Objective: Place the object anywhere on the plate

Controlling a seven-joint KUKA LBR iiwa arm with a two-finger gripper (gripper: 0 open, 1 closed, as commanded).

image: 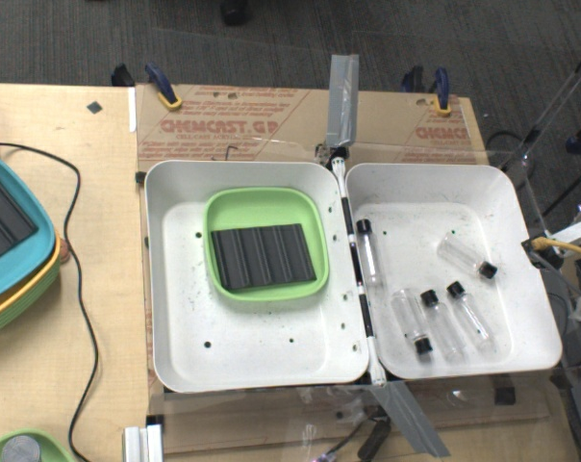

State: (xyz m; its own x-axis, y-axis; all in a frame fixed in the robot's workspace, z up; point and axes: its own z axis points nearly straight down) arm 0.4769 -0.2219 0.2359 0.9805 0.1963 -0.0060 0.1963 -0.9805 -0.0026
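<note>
A green square plate [265,248] sits in the left bin [185,335], toward its back. A dark ribbed rectangular pad [264,257] lies flat on the plate. In the right bin [521,258] lie several clear plastic tubes with black caps: one [366,250] along the left wall, one [468,258] near the right side, and a group [435,320] toward the front.
Cardboard [300,118] lies under the back of both bins, held by blue clamps [163,85]. A stack of teal and yellow plates [12,243] stands at the far left on the wooden bench, with a black cable [79,258] beside it.
</note>
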